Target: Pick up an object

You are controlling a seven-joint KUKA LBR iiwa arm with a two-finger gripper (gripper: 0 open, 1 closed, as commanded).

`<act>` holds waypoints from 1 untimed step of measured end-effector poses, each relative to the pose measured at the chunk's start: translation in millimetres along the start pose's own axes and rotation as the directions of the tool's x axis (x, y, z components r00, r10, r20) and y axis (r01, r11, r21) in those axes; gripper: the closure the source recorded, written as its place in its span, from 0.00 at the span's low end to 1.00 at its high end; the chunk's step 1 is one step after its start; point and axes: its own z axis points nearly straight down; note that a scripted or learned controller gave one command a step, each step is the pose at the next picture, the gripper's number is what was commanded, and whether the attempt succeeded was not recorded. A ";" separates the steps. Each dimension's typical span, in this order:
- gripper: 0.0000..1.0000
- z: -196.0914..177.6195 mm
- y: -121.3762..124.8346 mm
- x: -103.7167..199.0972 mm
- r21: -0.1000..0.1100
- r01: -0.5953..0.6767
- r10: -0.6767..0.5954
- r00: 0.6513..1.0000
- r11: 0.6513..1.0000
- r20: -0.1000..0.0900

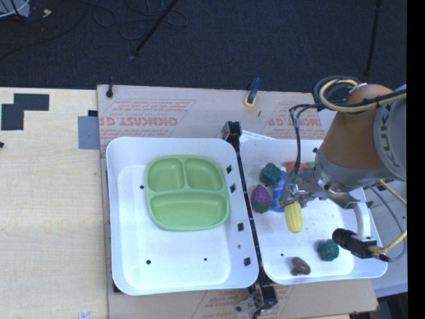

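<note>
Lowest at six o'clock, your brown lump [300, 266] lies untouched; jaws [290, 195] hover at the corn [293, 217], grip unreadable, nothing lifted.

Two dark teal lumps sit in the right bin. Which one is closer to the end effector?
The upper teal lump, beside the purple piece, lies just left of the end effector. The other teal lump sits apart, toward the bin's near right corner.

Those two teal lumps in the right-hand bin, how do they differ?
The upper teal lump sits near the bin's far left side, crowded against a purple piece and close to the gripper; the lower teal lump lies alone near the bin's front edge. The upper one looks slightly larger. Both are knobbly and teal.
</note>
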 end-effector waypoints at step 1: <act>1.00 -38.8 1.0 -0.6 0.001 0.001 -0.001 1.000 1.000 0.001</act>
